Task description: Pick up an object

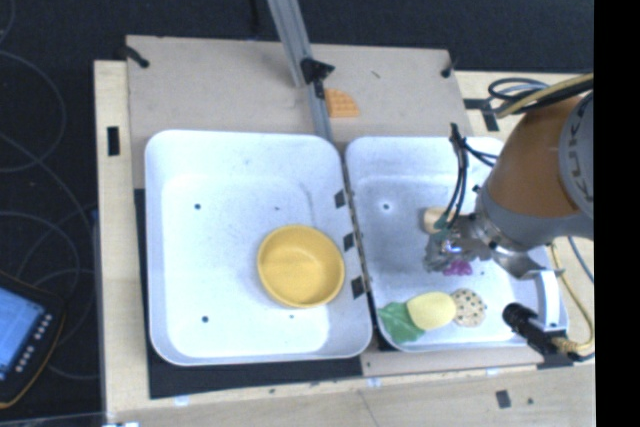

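My gripper (pixel 444 251) reaches low into the right bin (pixel 390 177) from the right, near the bin's middle. A small purple object (pixel 458 267) lies just under and right of it, partly hidden by the wrist. A small beige object (pixel 432 217) sits right behind the gripper. At the bin's front lie a yellow rounded object (pixel 432 310), a green piece (pixel 395 319) to its left and a speckled round object (pixel 468 307) to its right. A yellow bowl (pixel 300 265) sits in the left bin (pixel 200 185).
The grey and orange arm (pixel 540 180) covers the right bin's right side. A metal pole (pixel 285 5) rises behind the bins. An orange tag (pixel 341 104) lies on the board behind them. A divider with clips (pixel 350 235) separates the bins.
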